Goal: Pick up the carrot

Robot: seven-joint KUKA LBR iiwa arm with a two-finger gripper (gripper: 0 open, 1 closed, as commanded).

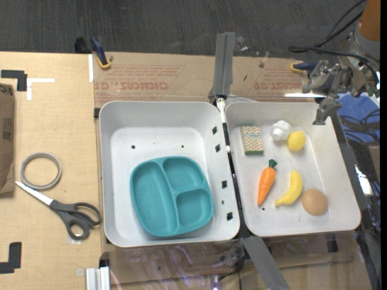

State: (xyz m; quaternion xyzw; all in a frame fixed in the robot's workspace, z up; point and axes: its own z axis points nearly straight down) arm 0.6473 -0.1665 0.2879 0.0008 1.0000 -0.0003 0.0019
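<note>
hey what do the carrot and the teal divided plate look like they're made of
Carrot: probably molded plastic toy food, with uniform orange color, a smooth surface and a stiff green top. Teal divided plate: likely hard plastic, semi-matte, with one even color and soft rounded compartment ridges. Neither can be confirmed by sight.

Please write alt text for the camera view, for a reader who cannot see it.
An orange carrot lies in the right white bin, beside a banana, an egg, a lemon and a small box. The robot's hand is above that bin's far right corner. The left bin holds a teal divided plate.
</note>
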